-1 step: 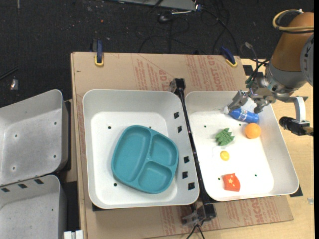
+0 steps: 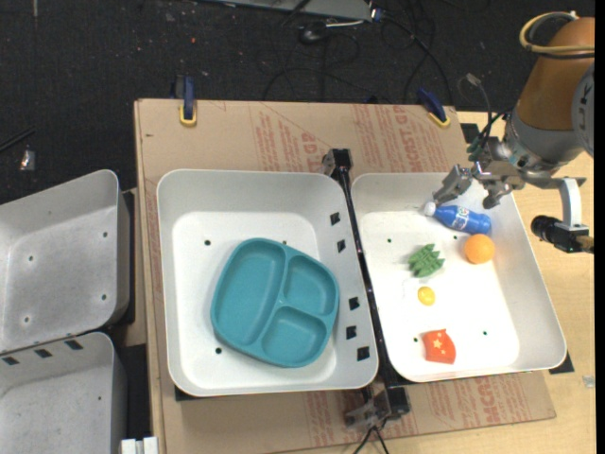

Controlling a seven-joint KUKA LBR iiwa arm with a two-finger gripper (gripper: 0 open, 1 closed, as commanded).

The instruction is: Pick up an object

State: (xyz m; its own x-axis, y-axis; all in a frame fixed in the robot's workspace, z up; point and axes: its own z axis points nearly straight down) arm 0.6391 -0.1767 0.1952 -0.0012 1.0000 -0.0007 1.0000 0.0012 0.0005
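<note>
Your gripper (image 2: 473, 185) hangs over the far corner of the right bin (image 2: 539, 282), close to the arm's orange band. Its two fingers (image 2: 454, 183) are spread apart, one on each side of a clear gap, and nothing sits between them. The left finger's tip is just above the white cap end of the blue bottle (image 2: 459, 218); you cannot tell from this angle whether it touches.

Right bin contents, far to near:
- Blue bottle lying on its side near the far wall, cap pointing toward the divider between the bins.
- Orange ball (image 2: 479, 249) just beside the bottle's blue end, on the near side, very close to touching.
- Green spiky toy (image 2: 426, 260) left of the ball, apart from it.
- Small yellow piece (image 2: 426, 296) below the green toy, on its own.
- Red-orange block (image 2: 439, 346) nearest the front wall, well apart from the rest.

Left bin (image 2: 180, 216): one teal divided plate (image 2: 274, 301), three compartments, lying flat and skewed toward the front right corner.

Both bins rest on a brown board (image 2: 284, 130) clamped at the far edge of the surface. Two more white trays (image 2: 57, 253) lie off to your left, outside the board.
</note>
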